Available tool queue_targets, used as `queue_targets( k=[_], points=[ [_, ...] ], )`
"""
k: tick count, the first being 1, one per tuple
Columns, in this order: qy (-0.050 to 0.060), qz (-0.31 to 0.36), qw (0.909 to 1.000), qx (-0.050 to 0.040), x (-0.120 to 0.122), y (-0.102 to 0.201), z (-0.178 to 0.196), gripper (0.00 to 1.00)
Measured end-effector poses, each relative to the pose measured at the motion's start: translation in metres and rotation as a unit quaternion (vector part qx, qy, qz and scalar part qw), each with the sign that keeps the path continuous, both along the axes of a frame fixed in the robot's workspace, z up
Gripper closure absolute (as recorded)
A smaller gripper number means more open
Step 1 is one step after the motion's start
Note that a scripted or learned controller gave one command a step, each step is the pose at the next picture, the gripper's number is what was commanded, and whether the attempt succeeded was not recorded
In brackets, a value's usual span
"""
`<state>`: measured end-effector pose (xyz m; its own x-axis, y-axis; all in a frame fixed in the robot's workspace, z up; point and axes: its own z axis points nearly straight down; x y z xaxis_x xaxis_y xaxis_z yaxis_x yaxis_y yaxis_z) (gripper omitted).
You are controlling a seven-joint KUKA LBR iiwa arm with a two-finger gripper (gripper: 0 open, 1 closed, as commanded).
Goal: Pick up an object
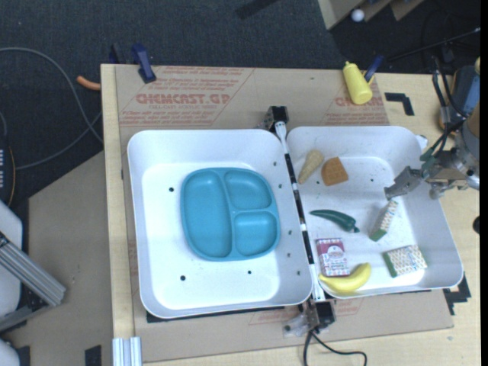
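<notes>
Just below the fingers (406,181) lies the corn cob (386,219).

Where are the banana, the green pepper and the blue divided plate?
banana (348,280): camera view, middle of its curved body.
green pepper (334,218): camera view, middle of the pod.
blue divided plate (204,212): camera view, floor of its large compartment.

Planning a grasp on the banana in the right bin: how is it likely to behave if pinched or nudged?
The banana looks smooth and glossy, so it may slip in a pinch. Its curved shape would probably rock or spin if nudged. It lies against the bin wall, beside a red card, so it may jam rather than slide.
</notes>
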<state>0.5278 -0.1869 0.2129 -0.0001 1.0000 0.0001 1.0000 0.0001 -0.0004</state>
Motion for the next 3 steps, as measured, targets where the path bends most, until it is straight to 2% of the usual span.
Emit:
queue_targets(
  k=[1, 2, 3],
  points=[
    [0.001, 0.001, 1.0, 0.0007, 0.049, 0.039, -0.062, 0.0],
    [0.001, 0.001, 1.0, 0.0009, 0.014, 0.089, -0.101, 0.0],
    [0.001, 0.0, 1.0, 0.0007, 0.002, 0.089, -0.129, 0.0]
  ],
)
